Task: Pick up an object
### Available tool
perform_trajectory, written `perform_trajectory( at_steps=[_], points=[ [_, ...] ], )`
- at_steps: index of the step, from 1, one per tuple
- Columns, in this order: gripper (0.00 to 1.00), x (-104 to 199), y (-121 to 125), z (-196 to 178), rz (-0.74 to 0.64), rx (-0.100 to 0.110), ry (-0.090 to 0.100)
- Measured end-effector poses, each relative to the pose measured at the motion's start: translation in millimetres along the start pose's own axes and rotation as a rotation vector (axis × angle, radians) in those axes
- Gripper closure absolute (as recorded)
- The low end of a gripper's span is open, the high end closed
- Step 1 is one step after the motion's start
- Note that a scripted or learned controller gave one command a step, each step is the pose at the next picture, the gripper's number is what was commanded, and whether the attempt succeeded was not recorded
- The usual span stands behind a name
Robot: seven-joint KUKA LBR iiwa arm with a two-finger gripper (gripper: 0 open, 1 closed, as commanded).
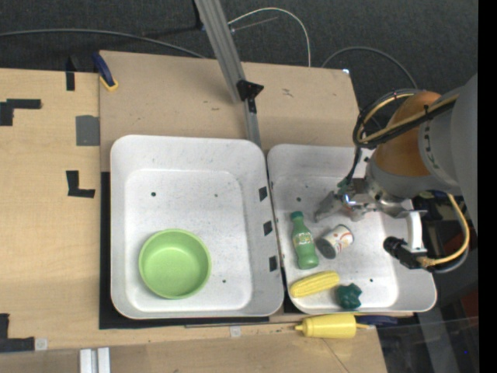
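Pincer [332,203] low in right bin [311,162], jaws apparently spread, gripping nothing. Green bottle [303,242] just below-left, long axis near vertical; small can [337,239] directly beneath.

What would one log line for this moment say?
arm: over right bin | end effector: above green bottle, small can | holding: nothing seen | left bin: green bowl

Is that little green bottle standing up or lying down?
Lying down. The green bottle rests lengthwise on the floor of the right bin, its cap toward the bin's far side, beside a yellow corn cob.
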State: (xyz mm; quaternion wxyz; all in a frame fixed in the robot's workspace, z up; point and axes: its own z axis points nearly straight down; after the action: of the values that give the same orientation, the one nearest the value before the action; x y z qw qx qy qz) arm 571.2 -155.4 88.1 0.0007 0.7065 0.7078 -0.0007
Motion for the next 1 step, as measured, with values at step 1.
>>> perform_trajectory(
  at_steps=[1],
  points=[
    [1.00,0.8,0.0,-10.7,-0.001,0.001,0.001]
  ],
)
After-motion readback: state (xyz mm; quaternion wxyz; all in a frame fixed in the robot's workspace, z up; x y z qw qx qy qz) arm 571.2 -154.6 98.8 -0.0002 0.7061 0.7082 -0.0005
